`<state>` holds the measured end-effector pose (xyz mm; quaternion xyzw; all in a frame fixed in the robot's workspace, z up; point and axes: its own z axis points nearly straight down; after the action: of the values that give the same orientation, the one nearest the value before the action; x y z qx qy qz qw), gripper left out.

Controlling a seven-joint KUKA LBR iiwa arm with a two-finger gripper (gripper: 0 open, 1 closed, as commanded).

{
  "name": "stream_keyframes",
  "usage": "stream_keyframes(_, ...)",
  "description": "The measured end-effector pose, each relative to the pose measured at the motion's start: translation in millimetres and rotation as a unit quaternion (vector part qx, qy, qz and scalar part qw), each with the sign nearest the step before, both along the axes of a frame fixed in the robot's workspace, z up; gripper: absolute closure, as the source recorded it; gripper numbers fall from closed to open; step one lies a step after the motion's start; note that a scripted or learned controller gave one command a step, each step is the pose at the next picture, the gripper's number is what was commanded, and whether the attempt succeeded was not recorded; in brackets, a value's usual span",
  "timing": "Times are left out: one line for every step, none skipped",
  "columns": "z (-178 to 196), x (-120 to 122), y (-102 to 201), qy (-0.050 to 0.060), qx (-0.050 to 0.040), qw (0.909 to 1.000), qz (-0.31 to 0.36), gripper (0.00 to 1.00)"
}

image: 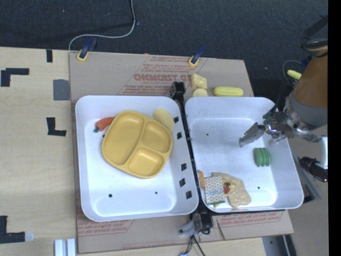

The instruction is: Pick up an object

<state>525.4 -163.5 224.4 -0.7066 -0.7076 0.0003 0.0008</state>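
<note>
Camera view: green pickle (261, 157) lies just below jaws.

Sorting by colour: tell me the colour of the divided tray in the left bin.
Yellow divided tray, seen in the camera view.

Grey arm (311, 108) — orange band, metal end effector (256, 135)

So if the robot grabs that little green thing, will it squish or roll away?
Probably neither. The green thing looks like a small ridged toy, so likely stiff and light. Its ridges may help the gripper hold it, though its rounded shape might let it roll a little on the smooth white bin.
</note>
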Motion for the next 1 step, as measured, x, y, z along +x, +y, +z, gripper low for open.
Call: stream_keyframes(-49.6, 4.7, -63.7, 0.002, -0.0013, 1.0000, -0.003, 0.00)
